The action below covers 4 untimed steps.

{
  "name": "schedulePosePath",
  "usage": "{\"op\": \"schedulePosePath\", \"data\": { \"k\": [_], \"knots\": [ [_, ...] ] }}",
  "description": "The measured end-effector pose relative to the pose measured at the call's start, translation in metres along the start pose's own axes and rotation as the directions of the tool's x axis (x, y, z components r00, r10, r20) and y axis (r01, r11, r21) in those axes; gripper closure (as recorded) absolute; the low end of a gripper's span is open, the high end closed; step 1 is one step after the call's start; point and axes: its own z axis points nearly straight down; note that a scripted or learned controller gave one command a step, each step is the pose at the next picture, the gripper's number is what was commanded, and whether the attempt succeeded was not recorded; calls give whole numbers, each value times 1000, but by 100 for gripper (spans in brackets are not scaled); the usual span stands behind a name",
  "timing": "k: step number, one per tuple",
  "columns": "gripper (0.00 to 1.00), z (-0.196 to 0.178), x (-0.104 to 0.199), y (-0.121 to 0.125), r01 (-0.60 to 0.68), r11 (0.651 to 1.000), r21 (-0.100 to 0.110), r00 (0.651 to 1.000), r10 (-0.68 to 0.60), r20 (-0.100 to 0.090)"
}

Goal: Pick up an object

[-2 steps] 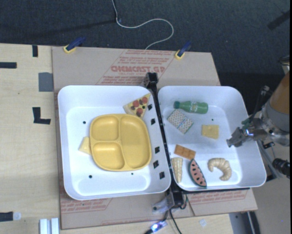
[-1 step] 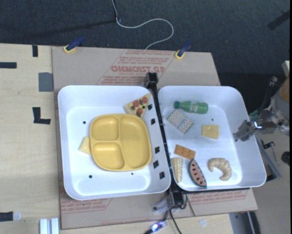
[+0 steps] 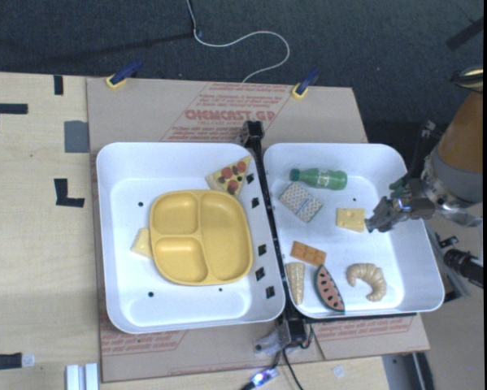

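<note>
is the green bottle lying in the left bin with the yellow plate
No, the green bottle lies on its side in the right bin, while the yellow plate sits in the left bin.

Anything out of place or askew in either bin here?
One oddity: a pale yellow wedge in the left white bin lies partly tucked under the yellow divided plate. The green bottle lies on its side. Nothing looks spilled or broken.

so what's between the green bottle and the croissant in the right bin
In the camera view, the cheese wedge lies between the green bottle and the croissant, roughly midway, apart from both. White bin floor fills the rest.
</note>
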Motion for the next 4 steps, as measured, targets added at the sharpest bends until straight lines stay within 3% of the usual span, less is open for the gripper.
{"op": "schedulePosePath", "data": {
  "k": [2, 3, 4],
  "knots": [
    [100, -2, 116, 4, 1, 1000, 2, 1000, -1, 0],
    [100, 3, 156, 2, -1, 1000, 3, 1000, 1, 1],
    [100, 3, 148, 4, -5, 1000, 2, 1000, 5, 2]
  ]
}}
